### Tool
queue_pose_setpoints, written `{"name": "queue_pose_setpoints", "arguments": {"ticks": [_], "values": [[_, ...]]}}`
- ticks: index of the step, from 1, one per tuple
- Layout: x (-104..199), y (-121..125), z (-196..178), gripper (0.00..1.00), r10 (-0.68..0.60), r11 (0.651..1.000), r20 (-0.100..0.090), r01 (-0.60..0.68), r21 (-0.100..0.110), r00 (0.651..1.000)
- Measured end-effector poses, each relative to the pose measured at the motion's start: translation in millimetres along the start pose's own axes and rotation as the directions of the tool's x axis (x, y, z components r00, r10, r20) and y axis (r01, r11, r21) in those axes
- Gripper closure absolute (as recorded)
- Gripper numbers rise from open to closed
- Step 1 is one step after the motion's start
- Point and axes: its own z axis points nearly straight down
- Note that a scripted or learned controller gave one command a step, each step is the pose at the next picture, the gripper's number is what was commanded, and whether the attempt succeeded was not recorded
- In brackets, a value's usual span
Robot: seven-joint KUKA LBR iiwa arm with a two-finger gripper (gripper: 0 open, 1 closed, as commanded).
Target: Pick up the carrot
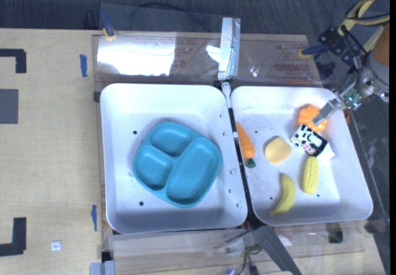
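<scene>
1 orange carrot with a green end lies against its bin's left wall; fingers' state unclear.

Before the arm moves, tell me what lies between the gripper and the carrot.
The gripper sits over the orange item at the right bin's far right. The carrot lies against the left wall. The pale yellow piece lies roughly between them, low on the floor.

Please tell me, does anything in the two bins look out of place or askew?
Little stands out. The carrot lies against the divider at the right bin's left wall, away from the other toys. The gripper is over the orange toy instead.
</scene>
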Motion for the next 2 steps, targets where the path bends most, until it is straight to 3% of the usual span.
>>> {"name": "queue_pose_setpoints", "arguments": {"ticks": [1,2], "values": [[-14.9,44.0,99.7,0.00,-0.144,0.989,-0.032,0.145,0.014,0.989],[-15.3,46.5,87.2,1.00,-0.145,0.989,-0.025,0.146,0.008,0.989]]}}
